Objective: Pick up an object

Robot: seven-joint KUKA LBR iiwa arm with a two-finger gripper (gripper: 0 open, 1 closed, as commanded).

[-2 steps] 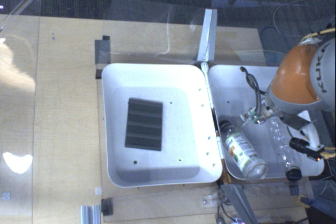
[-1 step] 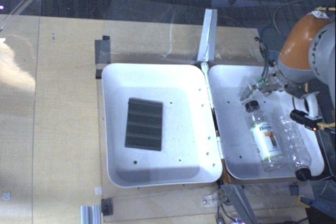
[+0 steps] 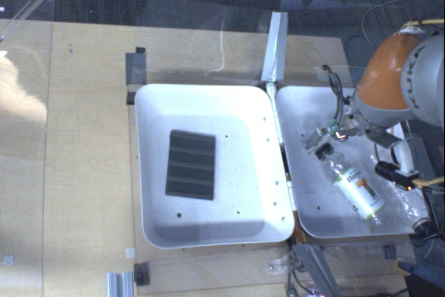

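Observation:
A clear plastic bottle with a white and yellow label lies on its side in the right bin. Its narrow end points up-left toward my gripper, which hangs low over that bin just beyond the bottle's top end. Nothing shows between the gripper and the bottle; whether they touch I cannot tell. A dark grey ribbed rectangular block lies flat in the left bin, far from the gripper. The grey arm with its orange band reaches in from the right.
A raised divider rim separates the two bins. Something clear and crumpled lies at the right bin's right side, beside the bottle. A black cable part hangs off the arm above it. Wooden bench surrounds the bins.

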